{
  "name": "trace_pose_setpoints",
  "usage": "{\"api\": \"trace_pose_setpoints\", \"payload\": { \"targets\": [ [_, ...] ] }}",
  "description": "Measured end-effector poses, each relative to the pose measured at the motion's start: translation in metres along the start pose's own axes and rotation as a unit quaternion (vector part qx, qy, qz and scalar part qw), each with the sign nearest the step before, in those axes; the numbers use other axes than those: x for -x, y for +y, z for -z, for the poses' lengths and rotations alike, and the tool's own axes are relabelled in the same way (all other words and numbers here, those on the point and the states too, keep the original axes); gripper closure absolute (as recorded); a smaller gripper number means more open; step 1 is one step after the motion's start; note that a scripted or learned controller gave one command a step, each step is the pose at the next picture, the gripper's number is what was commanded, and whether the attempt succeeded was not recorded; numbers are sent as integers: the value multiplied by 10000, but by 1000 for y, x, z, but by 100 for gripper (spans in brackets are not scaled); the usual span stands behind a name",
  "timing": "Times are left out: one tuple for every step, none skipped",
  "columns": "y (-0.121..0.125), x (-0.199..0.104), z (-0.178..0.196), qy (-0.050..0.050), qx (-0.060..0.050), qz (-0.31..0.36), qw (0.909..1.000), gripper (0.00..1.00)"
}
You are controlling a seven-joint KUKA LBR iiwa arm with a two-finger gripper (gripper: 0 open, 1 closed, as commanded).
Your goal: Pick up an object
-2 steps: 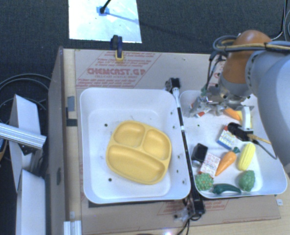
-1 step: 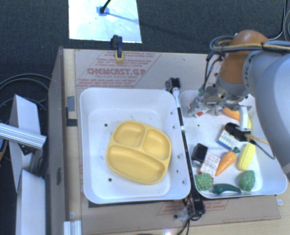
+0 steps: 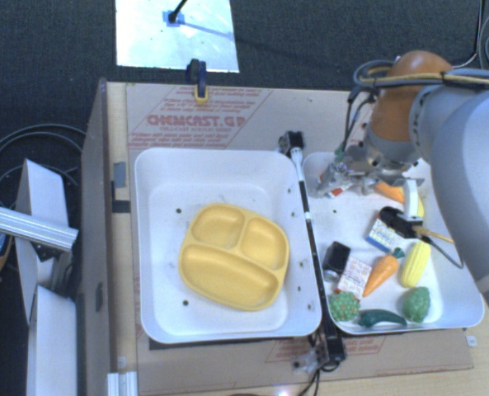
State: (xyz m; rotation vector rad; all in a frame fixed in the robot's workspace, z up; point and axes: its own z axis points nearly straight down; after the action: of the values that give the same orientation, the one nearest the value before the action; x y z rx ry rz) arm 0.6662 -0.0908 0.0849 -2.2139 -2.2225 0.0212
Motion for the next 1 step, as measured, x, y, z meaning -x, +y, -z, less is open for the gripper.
{"api": "trace_pose_setpoints", "payload": {
  "targets": [
    [0,4,0,30,2,-7,10000,0]
  ]
}}
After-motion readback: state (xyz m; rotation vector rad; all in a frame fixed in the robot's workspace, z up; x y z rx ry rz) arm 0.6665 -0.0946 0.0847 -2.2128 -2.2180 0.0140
